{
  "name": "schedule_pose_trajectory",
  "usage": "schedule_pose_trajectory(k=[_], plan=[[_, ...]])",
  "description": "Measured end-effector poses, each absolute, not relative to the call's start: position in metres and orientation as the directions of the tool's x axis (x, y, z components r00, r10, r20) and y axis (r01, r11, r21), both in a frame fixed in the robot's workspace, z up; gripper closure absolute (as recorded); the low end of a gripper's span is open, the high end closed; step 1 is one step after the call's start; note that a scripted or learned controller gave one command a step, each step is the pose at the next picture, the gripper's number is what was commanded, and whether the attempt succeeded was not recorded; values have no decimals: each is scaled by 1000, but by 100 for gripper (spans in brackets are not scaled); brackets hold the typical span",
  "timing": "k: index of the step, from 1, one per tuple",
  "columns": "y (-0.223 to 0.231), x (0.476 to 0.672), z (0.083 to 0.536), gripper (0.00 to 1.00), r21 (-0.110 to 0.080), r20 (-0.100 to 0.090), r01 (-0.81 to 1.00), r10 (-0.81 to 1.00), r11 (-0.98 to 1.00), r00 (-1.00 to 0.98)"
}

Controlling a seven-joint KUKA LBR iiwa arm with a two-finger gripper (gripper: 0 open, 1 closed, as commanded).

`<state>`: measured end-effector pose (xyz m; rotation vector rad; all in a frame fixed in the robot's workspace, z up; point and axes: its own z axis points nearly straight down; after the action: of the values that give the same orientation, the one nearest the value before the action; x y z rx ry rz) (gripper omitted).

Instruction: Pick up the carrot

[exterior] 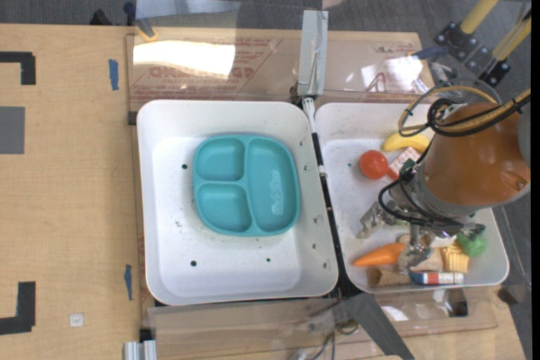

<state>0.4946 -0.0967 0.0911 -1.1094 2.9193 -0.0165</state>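
The carrot (380,255), smooth, orange and tapered, lay near the right bin's (337,181) front edge, just left of the gripper (415,242), apart from it. Whether the gripper held anything could not be made out. The arm's orange band (468,164) hid much of that bin. A glossy teal divided plate (247,184) sat mid left bin (160,181).
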Motion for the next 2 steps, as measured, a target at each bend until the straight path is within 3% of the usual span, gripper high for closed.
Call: schedule_pose_trajectory(k=[1, 2], plan=[[-108, 492, 90, 0, -19, -13, -893, -893, 450, -449], [-101, 486, 91, 0, -20, -7, -910, -910, 414, -414]])
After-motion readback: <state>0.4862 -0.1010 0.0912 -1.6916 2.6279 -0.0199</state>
